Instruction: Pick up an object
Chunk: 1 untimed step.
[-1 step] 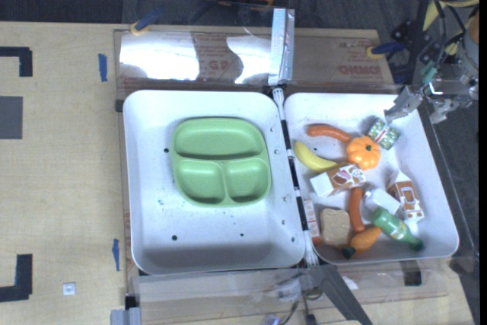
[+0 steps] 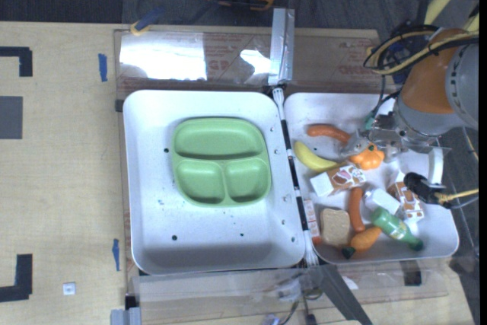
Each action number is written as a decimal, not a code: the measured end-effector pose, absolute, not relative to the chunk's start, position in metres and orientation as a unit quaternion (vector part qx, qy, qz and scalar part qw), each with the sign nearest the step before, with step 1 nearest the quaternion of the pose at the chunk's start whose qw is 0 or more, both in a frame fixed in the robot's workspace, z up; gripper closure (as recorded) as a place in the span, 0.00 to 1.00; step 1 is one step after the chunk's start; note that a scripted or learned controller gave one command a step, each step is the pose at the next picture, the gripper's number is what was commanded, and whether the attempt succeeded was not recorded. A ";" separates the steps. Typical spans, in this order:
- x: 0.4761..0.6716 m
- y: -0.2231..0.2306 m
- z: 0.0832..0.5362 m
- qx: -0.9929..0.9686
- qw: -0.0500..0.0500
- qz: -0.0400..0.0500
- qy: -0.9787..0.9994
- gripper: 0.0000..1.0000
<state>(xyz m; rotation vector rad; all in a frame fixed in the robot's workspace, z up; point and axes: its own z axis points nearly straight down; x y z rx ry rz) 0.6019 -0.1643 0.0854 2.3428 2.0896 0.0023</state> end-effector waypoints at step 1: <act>0.622 -0.211 0.169 0.773 0.001 0.000 0.635 0.00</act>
